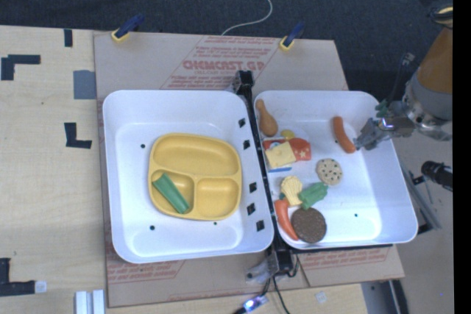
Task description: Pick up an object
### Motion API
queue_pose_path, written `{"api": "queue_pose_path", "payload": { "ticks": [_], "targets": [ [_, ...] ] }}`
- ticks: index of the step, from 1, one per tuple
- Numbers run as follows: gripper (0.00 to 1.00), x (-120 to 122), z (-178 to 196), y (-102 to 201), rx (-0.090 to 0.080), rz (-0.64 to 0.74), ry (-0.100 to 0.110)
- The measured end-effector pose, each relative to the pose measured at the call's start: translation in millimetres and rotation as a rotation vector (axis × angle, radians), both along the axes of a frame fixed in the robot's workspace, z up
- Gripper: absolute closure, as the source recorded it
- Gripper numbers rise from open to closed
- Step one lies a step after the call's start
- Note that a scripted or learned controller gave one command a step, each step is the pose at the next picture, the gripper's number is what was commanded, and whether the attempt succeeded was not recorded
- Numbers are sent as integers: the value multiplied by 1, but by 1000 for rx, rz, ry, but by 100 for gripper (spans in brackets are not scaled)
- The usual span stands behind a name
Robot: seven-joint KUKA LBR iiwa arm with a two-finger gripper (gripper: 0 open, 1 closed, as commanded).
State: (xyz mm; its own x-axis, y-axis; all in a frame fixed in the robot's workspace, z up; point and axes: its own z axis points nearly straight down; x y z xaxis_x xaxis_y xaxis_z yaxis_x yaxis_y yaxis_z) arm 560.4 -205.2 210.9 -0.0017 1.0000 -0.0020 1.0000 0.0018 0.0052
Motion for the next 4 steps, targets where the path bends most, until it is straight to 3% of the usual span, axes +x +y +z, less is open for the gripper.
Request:
{"api": "queue_pose_path", "payload": {
  "ticks": [1,4],
  "targets": [
    [100,1,14,1,2,0,5],
    [100,-13,-3,173,4,6,9]
  ]
}}
